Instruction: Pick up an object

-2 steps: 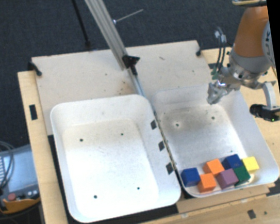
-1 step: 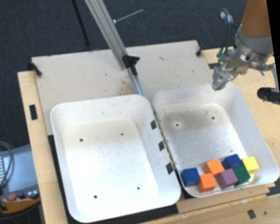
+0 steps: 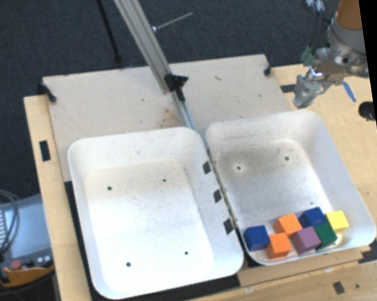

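Several small blocks lie clustered at the near edge of the right bin [image 3: 330, 160]: a blue block [image 3: 256, 236], two orange blocks [image 3: 288, 223] [image 3: 279, 244], a purple block [image 3: 304, 240], a green block [image 3: 325, 234], a second blue block [image 3: 313, 216] and a yellow block [image 3: 337, 221]. My gripper [image 3: 304, 96] hangs above the far right corner of that bin, well away from the blocks, with nothing seen between its fingers. The arm's orange band [image 3: 346, 7] shows at the upper right.
The left bin [image 3: 86, 196] sits beside the right one on the bench. A slanted metal rail [image 3: 148, 43] runs from the top down to the gap between the bins. A pendant with cables [image 3: 16, 239] lies off the left edge.
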Controlling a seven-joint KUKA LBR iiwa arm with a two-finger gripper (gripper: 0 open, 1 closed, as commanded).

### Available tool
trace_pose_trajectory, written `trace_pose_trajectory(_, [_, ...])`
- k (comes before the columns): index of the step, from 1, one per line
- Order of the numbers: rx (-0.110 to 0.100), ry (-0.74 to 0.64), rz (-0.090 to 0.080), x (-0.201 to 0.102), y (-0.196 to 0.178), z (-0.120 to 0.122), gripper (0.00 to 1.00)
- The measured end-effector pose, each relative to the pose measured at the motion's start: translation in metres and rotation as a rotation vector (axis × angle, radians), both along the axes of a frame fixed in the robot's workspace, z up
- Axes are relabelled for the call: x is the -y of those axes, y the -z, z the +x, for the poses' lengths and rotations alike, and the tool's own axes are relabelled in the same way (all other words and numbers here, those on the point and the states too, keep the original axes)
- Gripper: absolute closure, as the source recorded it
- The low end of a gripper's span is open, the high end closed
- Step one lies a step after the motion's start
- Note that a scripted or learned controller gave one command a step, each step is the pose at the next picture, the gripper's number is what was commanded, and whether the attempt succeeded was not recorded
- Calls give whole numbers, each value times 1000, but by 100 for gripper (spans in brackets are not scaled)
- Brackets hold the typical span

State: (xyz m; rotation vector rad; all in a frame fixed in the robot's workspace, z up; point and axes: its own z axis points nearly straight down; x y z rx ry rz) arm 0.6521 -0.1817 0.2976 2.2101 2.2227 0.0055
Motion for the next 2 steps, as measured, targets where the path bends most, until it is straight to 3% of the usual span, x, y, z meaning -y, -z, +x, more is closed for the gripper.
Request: trace_pose_trajectory(2, [-9, 0, 3, -92, 13, 8, 100])
